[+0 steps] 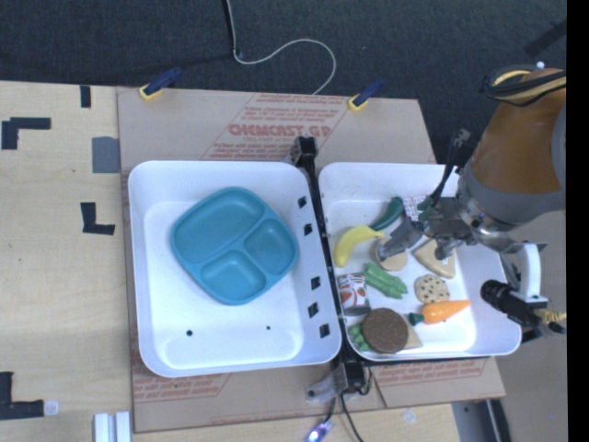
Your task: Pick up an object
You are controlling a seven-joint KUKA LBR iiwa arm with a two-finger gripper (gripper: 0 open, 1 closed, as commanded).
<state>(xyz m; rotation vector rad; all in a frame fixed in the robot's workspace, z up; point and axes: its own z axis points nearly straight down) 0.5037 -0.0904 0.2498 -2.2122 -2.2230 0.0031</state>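
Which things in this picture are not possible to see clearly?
- Pincer, camera view: small and blurred over the toy food, so any hold is unclear.
- Beige flat item, camera view: partly under the grey arm.
- Small red-and-white can, camera view: label too small to read.
- Green piece, camera view: mostly behind the brown round cookie.

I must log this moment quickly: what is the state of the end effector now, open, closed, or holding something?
End effector: low in the right bin, over the toy food; whether it is open, closed or holding anything cannot be told.
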